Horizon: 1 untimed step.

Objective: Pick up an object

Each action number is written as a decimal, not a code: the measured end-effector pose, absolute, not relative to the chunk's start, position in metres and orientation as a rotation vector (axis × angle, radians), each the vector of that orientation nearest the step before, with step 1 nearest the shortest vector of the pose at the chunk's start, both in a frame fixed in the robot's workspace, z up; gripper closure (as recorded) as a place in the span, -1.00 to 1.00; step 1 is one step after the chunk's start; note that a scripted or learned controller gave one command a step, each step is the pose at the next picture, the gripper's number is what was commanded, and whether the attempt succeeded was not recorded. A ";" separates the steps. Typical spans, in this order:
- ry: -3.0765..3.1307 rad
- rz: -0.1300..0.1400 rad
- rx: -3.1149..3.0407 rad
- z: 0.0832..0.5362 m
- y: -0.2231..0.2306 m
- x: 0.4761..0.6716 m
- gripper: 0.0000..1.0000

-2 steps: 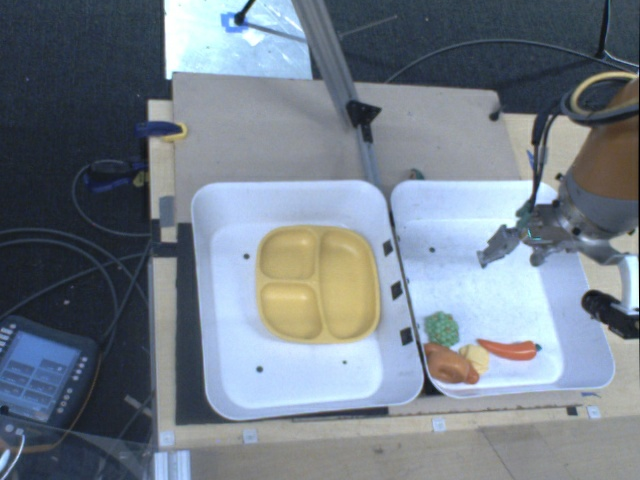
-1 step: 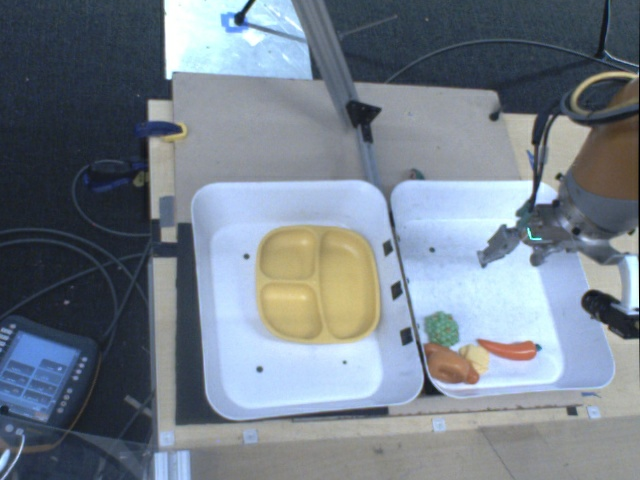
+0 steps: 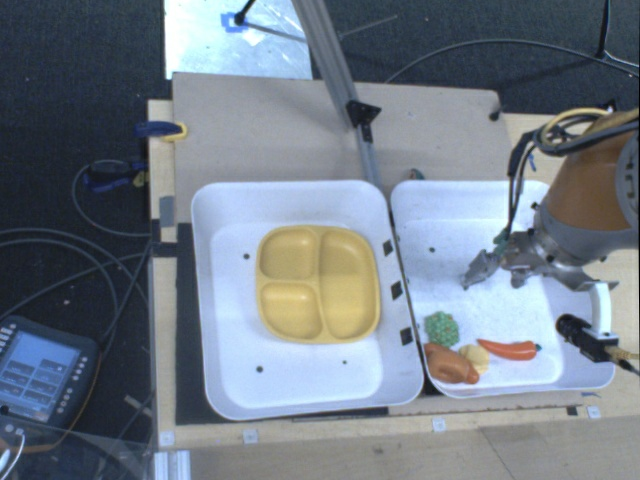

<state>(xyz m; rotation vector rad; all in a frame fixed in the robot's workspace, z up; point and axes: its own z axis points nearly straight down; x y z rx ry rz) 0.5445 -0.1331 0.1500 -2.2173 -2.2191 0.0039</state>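
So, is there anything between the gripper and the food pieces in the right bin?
Nothing visible. The gripper is over bare bin floor, and the broccoli, chili and other pieces lie nearer the front wall, with open floor between.

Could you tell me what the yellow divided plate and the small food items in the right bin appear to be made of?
The plate looks like moulded matte plastic: uniform colour, soft rounded dividers. The broccoli, chilli and brown piece seem toy plastic or rubber, slightly glossy; uncertain.

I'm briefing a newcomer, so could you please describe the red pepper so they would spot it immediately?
Look in the right-hand bin, along its near edge. The red pepper lies there, right of the green broccoli and the brown piece; it alone is long, thin and bright red-orange.
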 end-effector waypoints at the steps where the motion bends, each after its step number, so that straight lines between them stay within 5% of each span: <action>1: -2.219 0.003 -2.218 0.097 -0.133 0.544 -1.00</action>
